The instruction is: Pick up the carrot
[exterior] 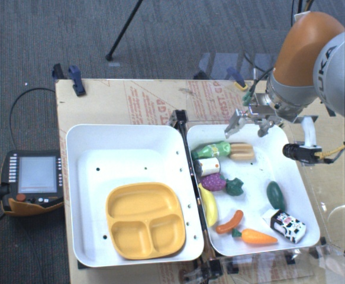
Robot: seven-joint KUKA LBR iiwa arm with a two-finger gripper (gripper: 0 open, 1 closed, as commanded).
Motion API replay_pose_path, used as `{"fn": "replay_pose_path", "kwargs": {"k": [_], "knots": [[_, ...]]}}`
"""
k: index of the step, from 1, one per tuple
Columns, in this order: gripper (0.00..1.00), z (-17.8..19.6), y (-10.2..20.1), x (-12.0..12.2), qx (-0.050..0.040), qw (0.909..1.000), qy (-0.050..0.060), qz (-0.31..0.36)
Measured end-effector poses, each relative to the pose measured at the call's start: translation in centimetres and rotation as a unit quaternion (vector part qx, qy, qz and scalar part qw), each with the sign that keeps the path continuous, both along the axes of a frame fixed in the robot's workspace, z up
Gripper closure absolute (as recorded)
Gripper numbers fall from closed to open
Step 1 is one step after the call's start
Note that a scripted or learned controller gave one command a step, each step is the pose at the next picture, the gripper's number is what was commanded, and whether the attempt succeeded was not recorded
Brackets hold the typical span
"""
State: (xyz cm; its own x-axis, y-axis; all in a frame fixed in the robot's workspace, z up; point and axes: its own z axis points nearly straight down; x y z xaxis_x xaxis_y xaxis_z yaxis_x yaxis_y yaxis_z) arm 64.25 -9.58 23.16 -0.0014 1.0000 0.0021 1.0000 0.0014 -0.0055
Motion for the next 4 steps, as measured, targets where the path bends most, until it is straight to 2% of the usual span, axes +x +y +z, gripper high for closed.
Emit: {"fn": "replay_pose_path", "kwargs": {"k": [1, 2, 3, 4], "knots": [[0.00, -10.9, -9.4, -0.3, 0.0009, 0.9926, 0.001, 0.122], [0.00, -14.4, -10.6, -1.9, 0.0013, 0.9719, -0.002, 0.235], [0.00, -14.1, -3.0, 0.4, -0.0029, 0.9624, -0.005, 0.271], [0.00, -14.5, -2.4, -10.1, 0.0016, 0.9701, 0.000, 0.243]]}}
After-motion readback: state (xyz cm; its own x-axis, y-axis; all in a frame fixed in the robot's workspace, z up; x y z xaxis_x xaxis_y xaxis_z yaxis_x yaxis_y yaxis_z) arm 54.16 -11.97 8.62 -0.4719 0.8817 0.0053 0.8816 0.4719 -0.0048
